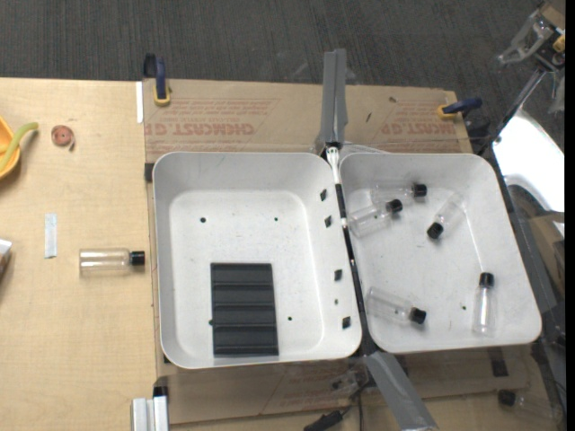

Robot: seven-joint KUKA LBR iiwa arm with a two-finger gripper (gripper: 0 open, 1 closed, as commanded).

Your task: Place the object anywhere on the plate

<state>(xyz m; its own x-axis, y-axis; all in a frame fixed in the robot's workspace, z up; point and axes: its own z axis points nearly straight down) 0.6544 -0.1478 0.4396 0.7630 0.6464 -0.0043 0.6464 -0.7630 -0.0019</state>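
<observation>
Five capped vials [395, 308] lie in the right bin [517, 241], all to the right of the dark ribbed plate [243, 310]. The vial level with the plate looks the easiest pick, gripped across its body. Whether the gripper's jaws are released or clenched cannot be told.

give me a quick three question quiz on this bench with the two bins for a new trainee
1. True or false: the dark ribbed plate lies in the left bin.
2. How many clear bottles lie in the right bin?
3. Where is the stray bottle with a black cap? A) on the plate B) on the wooden bench left of the bins C) in the left bin

Key: 1 true. 2 five. 3 B.
</observation>
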